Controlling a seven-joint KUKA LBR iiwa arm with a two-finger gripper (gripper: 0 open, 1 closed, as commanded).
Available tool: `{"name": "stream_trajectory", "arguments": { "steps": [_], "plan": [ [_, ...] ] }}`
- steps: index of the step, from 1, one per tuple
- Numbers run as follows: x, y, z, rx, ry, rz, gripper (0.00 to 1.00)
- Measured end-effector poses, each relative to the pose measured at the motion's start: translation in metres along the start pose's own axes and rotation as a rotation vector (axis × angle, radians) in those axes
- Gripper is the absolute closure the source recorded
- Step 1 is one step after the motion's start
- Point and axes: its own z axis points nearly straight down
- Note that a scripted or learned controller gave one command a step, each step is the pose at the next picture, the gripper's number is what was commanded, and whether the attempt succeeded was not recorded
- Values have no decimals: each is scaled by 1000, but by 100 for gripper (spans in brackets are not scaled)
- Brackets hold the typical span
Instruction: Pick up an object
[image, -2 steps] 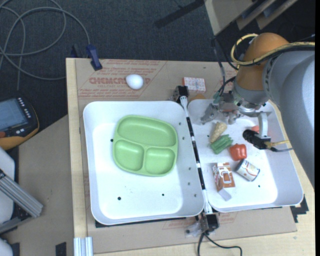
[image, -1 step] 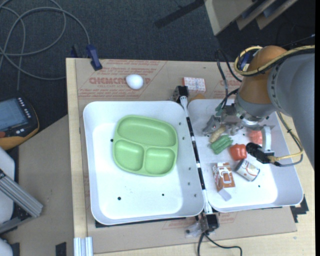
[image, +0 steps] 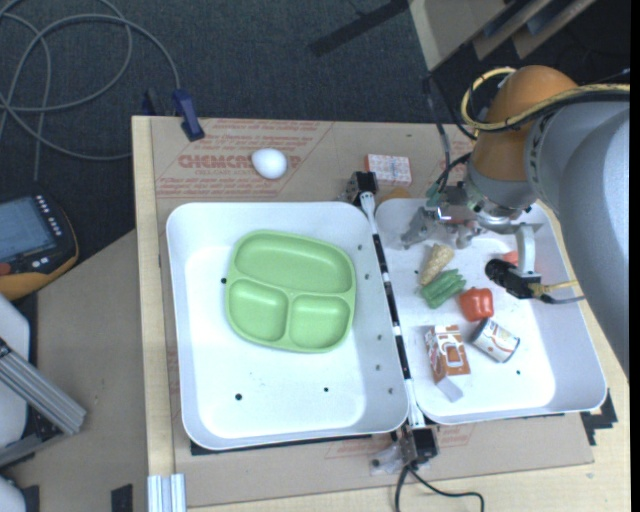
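Gripper (image: 447, 222) low over the far end of the right bin (image: 545, 390). Open or shut: too hard to tell from up here. Nothing seen held in it. Just under it, a small tan piece (image: 435, 263), lying flat on the bin floor, maybe toy food. Probably light and hard, a bit smooth, likely to slide or roll if pushed from one side only. Best to grab across its thin middle, straight down, with a squeeze on both long sides. Right beside it, touching or nearly so, a green piece (image: 441, 288), so little room on that side. Next out, a red piece (image: 477, 302), round and probably slippery. Farther toward the near edge, a little carton (image: 448, 353) and a small can (image: 496, 342), close together; carton likely soft and easy to dent, can stiff and ready to roll. Well apart, in the left bin (image: 200, 345), a big green plate (image: 290, 290), wide and flat, hard to pinch.
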Motion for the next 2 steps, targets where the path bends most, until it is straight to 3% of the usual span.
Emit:
{"name": "stream_trajectory", "arguments": {
  "steps": [1,2],
  "plan": [
    [3,-37,0,4,1,2,0],
    [-2,0,0,0,0,-1,0]
  ]
}}
